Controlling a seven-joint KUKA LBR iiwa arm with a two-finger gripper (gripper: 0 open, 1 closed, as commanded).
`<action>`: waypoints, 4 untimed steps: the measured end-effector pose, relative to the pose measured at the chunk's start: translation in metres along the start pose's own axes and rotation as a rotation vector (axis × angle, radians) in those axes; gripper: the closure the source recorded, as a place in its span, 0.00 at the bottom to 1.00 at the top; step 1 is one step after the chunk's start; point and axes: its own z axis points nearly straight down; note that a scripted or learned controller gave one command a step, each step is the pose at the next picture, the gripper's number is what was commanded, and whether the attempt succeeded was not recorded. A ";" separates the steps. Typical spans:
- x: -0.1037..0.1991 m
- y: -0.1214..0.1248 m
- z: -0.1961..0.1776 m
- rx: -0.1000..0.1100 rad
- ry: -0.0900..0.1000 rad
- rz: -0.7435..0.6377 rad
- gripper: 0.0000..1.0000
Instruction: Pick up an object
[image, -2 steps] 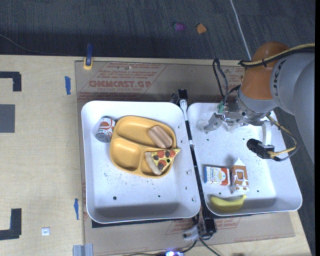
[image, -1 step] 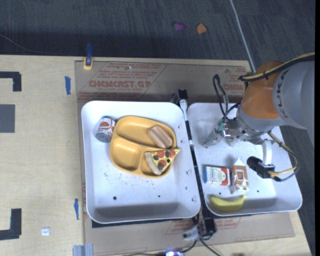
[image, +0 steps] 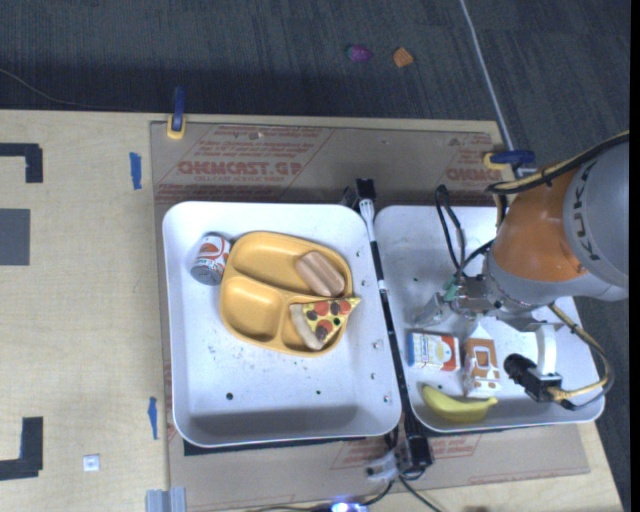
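The gripper (image: 462, 300) is lowered into the right bin (image: 420, 235) above a carton (image: 433, 349). Nothing is seen lifted; its grip cannot be told

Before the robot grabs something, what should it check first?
1. Things to grab in the right bin: ok, a banana and two small cartons.
2. Claw over that bin: ok.
3. Claw open: cannot tell.
4. Claw already holding something: cannot tell.
5. Cartons apart from each other: not ok, they lie close together.
6. Left bin's yellow tray clear of the arm: ok.
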 end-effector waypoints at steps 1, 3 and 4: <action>-0.016 -0.055 -0.001 -0.004 -0.002 0.000 0.00; -0.021 -0.054 -0.012 -0.013 -0.014 0.004 0.00; -0.008 -0.057 0.000 -0.004 -0.006 0.002 0.00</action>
